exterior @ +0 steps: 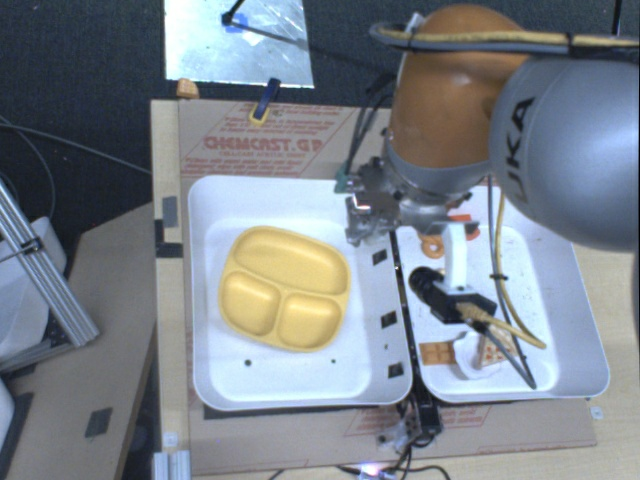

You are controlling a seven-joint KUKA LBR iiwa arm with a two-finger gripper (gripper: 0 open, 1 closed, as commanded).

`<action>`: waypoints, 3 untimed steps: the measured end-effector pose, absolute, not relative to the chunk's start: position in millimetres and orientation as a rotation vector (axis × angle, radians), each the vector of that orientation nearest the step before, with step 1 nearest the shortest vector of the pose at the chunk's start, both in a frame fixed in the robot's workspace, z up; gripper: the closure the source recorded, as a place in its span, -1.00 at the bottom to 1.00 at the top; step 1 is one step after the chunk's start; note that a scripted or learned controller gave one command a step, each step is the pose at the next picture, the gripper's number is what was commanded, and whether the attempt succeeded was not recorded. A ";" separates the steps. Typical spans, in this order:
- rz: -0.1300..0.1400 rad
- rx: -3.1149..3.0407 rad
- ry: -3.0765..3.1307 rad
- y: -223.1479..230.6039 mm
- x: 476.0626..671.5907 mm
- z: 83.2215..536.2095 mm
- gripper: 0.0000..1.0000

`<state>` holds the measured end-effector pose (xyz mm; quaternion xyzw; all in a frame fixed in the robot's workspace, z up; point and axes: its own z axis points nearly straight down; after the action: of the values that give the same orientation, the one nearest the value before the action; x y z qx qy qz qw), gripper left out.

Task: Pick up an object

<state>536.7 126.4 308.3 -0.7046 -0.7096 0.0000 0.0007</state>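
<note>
Closest to me, at the bottom of the frame, the two white bins sit edge to edge on a sheet of printed cardboard (262, 142). In the lower part of the right bin (585, 353) lies a small brown waffle square (435, 354), and just right of it a pale, crumpled scrap (478, 356). The left bin (205, 368) holds one thing, a yellow divided plate (285, 288), lying flat a little left of the bin's centre with its three hollows facing up. Further up the right bin, a small orange ring (433, 245) lies near the shared wall.

Above that, the gripper (368, 218) hangs over the upper right corner of the left bin, just beside the plate's far right rim. It has nothing in it that I can see, and I cannot tell whether it is spread or pressed together. The grey arm with its orange band (450, 98) fills the upper right. At the far edge a blue and yellow clip (265, 100) rests on the cardboard, with a shiny sheet (238, 26) beyond.
</note>
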 end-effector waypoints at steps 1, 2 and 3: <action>-0.002 -2.223 -2.222 98.3 580.2 234.6 1.00; -0.008 -2.227 -2.222 59.9 522.3 343.0 1.00; -0.001 -2.222 -2.221 56.9 488.2 320.0 1.00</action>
<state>488.2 56.9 320.0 -0.7073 -0.7069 -0.0005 -0.0002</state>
